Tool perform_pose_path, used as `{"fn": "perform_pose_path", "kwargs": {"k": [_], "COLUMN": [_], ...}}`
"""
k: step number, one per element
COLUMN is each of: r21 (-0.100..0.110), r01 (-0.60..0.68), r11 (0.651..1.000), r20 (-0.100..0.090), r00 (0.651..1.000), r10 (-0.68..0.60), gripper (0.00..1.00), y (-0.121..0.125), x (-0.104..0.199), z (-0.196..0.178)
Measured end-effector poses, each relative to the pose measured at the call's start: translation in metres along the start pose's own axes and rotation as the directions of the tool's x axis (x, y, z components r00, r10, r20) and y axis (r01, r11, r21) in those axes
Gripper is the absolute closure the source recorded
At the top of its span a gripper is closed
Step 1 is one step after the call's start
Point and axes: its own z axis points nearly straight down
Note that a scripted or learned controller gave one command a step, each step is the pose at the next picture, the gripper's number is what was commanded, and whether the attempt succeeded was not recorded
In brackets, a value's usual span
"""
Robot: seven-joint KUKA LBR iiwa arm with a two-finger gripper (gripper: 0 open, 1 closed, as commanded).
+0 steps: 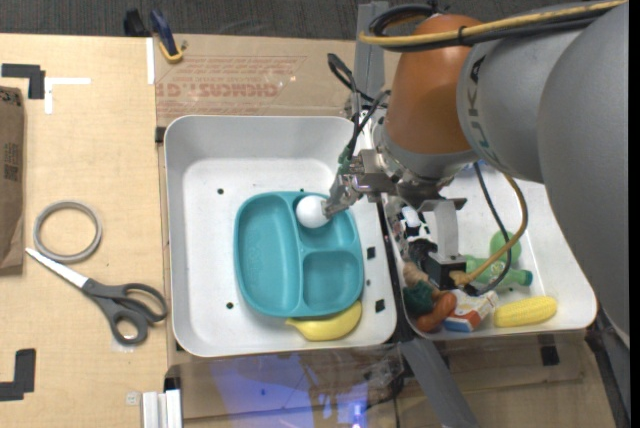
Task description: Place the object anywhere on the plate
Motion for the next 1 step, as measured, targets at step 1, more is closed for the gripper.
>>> {"fn": "perform_pose_path", "kwargs": {"k": [1], "r21": [0.000], "r01": [0.000], "r11": [1.000], "r20": [0.000], "r00": [1.000], "r10": [0.000], "gripper": [0.00], "y": [0.0000], "x": [0.0000], "z": [0.0000]}}
